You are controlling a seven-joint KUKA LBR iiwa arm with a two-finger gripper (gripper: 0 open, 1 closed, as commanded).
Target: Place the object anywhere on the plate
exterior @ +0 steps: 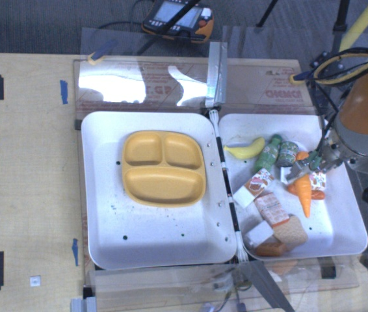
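A yellow divided plate [164, 168] lies in the left bin [106, 239], with nothing on it. My gripper [309, 166] is down in the right bin [348, 229], at its far right side, right above the top end of an orange carrot [304, 199] and next to a red-and-white packet [318, 182]. The wrist hides how the gripper meets these items. Nothing is visibly lifted.
The right bin also holds a banana [246, 149], a green bottle [266, 153], a green can [288, 153], two snack packets [257, 183] [272, 208] and a brown bread slice [291, 231]. A raised rim [226, 187] separates the bins. Cables hang at the upper right [330, 70].
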